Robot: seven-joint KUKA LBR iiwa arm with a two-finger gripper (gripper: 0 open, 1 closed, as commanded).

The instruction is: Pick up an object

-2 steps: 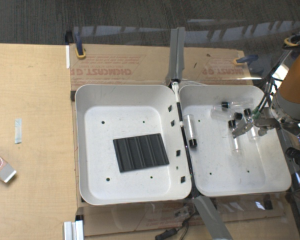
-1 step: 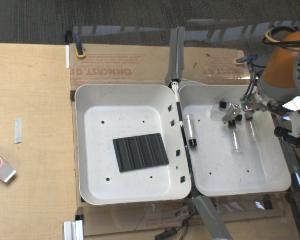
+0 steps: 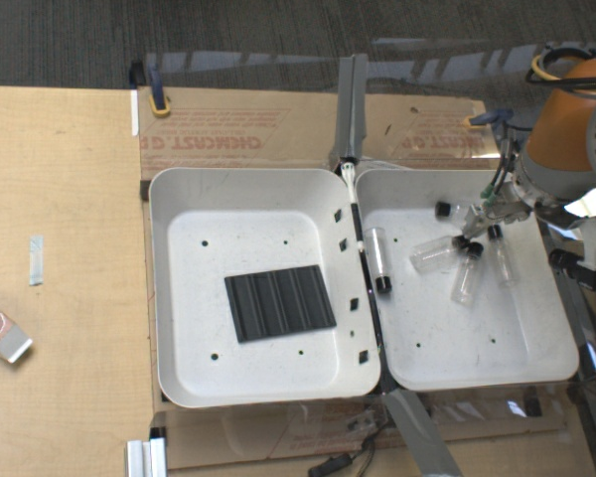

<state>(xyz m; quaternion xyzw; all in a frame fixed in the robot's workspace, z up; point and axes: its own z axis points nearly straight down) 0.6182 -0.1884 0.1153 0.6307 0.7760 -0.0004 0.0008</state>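
Bench point(image 3: 60, 187) tan, wide. Two white bins side by side: left bin point(image 3: 179, 207), right bin point(image 3: 536, 356). Arm point(image 3: 561, 132) reaches in from right, orange band above wrist, over right bin's far right corner. Dark ribbed mat point(image 3: 279, 302) lies flat in left bin, slightly askew. Gripper point(image 3: 480, 229) low in right bin among clear plastic tubes point(image 3: 464, 278); cannot tell finger state, tips lost in clutter. Black-capped clear tube point(image 3: 376, 259) lies apart by right bin's left wall. Small pink-and-white item point(image 3: 0, 332) at bench's left edge.
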